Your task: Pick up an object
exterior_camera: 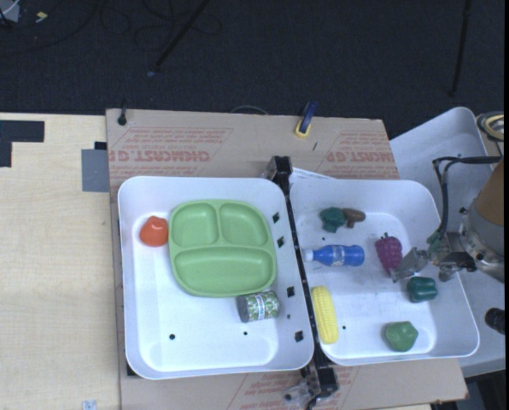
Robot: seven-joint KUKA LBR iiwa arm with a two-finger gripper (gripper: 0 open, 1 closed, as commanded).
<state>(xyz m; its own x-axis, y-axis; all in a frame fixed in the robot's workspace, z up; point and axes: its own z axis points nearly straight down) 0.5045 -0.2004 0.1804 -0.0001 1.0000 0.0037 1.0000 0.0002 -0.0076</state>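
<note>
the divided plate lies in the left bin, a cup at its left; the bottle lies in the right bin.

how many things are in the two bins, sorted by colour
Green: 5, namely divided plate, jar of green bits, teal piece, dark green piece, green lump
Orange: 1, cup
Blue: 1, bottle
Purple: 1, grapes
Yellow: 1, corn cob
Total: 9
</note>
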